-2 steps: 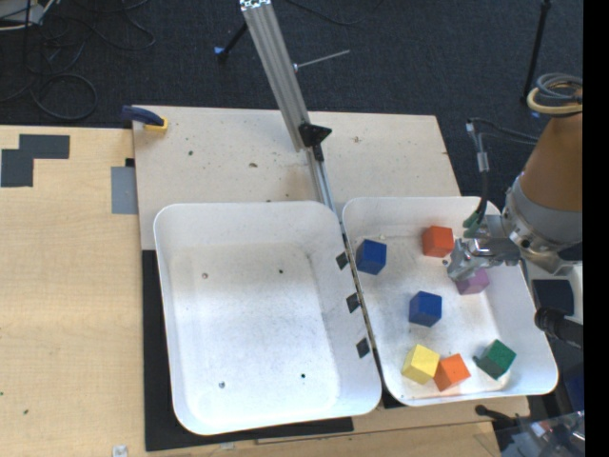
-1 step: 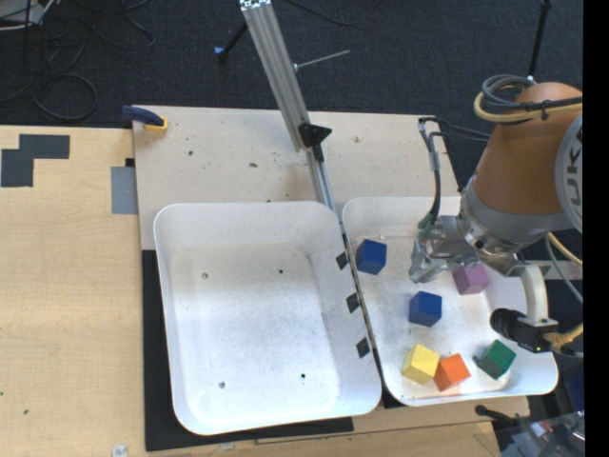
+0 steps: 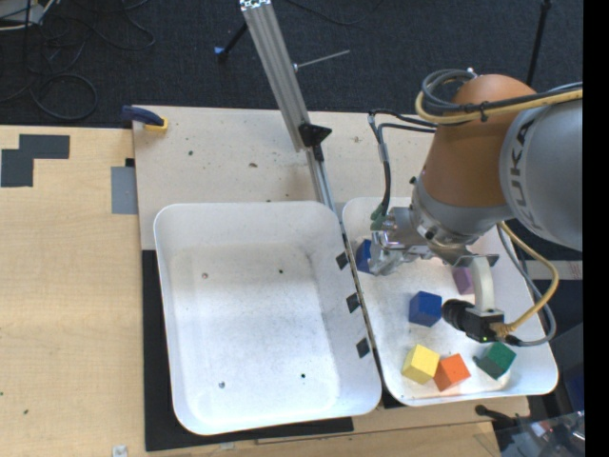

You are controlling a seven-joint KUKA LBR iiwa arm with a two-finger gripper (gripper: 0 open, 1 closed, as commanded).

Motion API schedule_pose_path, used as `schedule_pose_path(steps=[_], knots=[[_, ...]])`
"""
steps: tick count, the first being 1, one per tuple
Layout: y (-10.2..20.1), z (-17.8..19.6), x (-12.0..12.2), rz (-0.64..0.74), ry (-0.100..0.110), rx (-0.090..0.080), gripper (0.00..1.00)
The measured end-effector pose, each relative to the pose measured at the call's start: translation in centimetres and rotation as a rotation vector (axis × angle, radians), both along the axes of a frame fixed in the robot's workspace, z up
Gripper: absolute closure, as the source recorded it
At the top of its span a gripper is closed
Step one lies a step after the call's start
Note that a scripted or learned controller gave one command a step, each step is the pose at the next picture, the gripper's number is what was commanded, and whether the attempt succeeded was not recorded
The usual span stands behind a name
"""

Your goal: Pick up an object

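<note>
White plastic makes up the 2 shallow bins, side by side on the pale wooden bench [image 3: 67,255]. The left bin [image 3: 190,246] is broad, with rounded corners and a floor flecked with dark specks. The right bin [image 3: 538,374] holds the blocks, and I take it as the landmark for everything else.

Counted in the right bin: 1 blue cube [image 3: 425,308] near its middle, 1 yellow cube [image 3: 421,364] and 1 orange cube [image 3: 452,371] touching each other by its front rim, 1 green cube [image 3: 496,360] near its front right corner, and 1 purple block [image 3: 463,278] toward its right side, partly hidden under the arm. All look solid, matte and flat-faced. A small blue piece [image 3: 363,254] also shows at the bin's left wall, just beside the metal fingers; its shape is too hidden to tell.

The gripper [image 3: 381,255] hangs over the back left part of the right bin, close to the wall shared with the left bin. Its bright metal fingers sit against that blue piece, but I cannot tell whether they are spread or pressed together, nor whether they pinch it.

The 1 arm [image 3: 476,160] is smooth grey with a rounded orange band, with black cables looping round it above the right bin. A ribbed aluminium bar [image 3: 281,69] slants up from the bin's back left corner.
</note>
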State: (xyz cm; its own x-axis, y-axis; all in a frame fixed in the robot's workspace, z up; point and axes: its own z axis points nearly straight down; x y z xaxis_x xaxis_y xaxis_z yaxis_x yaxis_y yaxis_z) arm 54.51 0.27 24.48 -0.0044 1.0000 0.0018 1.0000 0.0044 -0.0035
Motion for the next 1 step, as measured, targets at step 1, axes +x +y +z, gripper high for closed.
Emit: schedule_pose_path(steps=[1], knots=[[5.34,-1.83,0.24,-0.001,0.003,0.000,1.00]])
